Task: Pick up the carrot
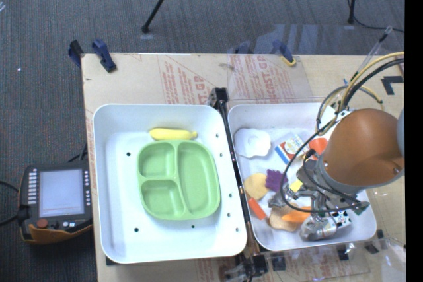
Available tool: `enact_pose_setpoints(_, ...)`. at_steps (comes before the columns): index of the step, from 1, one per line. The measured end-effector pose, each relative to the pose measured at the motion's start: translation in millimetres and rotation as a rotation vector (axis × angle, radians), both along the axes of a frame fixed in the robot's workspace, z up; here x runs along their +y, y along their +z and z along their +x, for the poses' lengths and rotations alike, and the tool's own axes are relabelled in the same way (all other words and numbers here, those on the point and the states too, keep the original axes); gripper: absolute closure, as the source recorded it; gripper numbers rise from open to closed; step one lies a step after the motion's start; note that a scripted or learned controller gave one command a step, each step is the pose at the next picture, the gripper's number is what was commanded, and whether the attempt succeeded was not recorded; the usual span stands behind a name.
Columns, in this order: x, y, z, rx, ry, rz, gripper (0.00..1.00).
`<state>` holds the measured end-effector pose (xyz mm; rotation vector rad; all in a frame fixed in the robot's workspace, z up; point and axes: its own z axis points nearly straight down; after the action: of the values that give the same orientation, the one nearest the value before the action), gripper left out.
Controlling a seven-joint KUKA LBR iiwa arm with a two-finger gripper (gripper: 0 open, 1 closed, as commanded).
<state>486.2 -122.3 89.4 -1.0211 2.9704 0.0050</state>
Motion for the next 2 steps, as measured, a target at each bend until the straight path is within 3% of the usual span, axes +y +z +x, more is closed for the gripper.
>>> enact_pose_setpoints(1,32.0,-0.9,0.3,-0.004,0.327,-0.009,0.0)
enact_pose_setpoints(2,36.4,7.6,0.4,-0.003,0.323,-0.002,1.0)
